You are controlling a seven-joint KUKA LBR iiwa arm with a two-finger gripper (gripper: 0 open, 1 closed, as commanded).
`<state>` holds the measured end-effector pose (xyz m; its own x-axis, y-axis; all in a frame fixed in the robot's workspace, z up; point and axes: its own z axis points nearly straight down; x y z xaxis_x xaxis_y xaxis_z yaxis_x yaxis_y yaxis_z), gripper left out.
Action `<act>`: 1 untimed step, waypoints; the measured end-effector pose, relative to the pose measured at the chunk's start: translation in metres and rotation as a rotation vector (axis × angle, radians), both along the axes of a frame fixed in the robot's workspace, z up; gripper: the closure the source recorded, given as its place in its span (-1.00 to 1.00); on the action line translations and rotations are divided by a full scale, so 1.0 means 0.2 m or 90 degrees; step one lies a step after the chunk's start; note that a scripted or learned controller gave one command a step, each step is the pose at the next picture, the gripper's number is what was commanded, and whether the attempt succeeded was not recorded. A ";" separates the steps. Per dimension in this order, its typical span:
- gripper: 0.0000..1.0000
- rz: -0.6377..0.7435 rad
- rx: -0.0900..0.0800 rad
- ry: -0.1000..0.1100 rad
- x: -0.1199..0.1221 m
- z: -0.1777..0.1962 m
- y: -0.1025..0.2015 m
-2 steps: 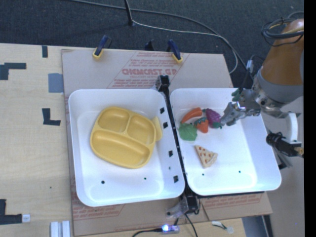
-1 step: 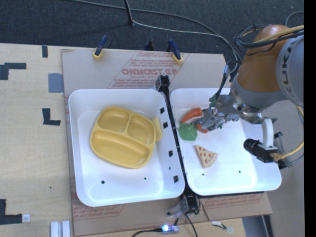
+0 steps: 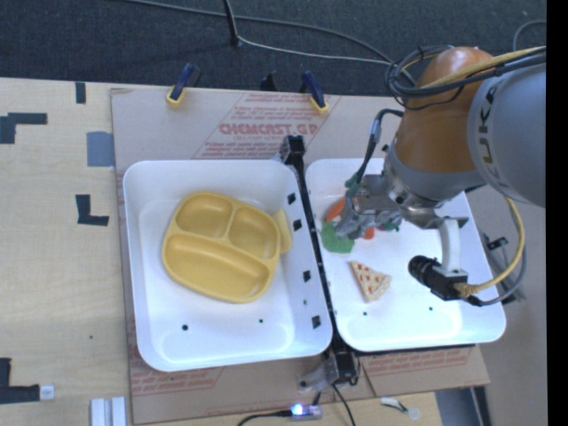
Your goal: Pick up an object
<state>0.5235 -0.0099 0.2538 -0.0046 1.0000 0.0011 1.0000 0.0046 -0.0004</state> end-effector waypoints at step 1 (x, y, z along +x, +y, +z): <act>1.00 0.000 0.000 0.001 -0.02 -0.07 0.27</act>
<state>0.5202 0.0450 0.2390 -0.0045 1.0000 0.0006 1.0000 0.0045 -0.0019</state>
